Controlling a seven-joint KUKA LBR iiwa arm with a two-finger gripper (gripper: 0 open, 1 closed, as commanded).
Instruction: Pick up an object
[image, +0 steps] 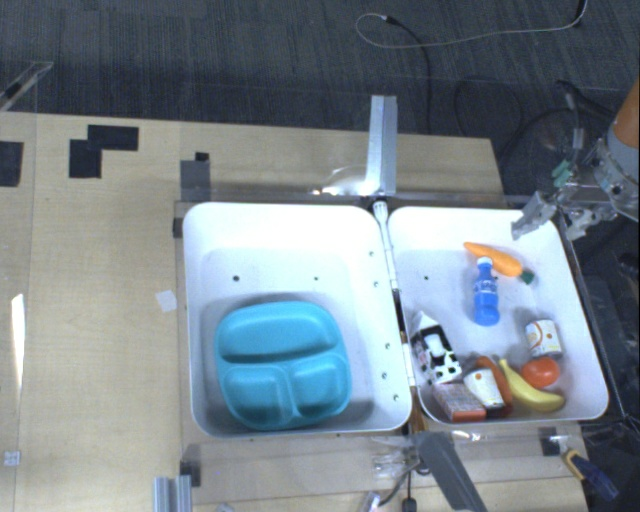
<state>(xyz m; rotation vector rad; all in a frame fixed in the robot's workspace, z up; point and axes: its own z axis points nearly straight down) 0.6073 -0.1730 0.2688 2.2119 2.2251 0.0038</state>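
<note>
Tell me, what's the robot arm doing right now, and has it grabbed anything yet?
Gripper over right bin's far corner, nothing seen in it. Carrot and blue bottle nearest. Path clear.

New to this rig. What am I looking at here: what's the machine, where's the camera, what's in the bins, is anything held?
One picture, from a fixed camera above the bench, looking down at a slant. The machine is a robot arm reaching in from the right, seen at the upper right edge; its gripper hangs over the far right corner of the right bin. I can't tell if it is open or shut, and nothing shows in it.

The left bin holds a blue divided tray. The right bin holds small items: a blue bottle, a carrot, a banana, a tomato, a small can, a black and white carton and a few packets near the front. The job is to pick one up.
</note>
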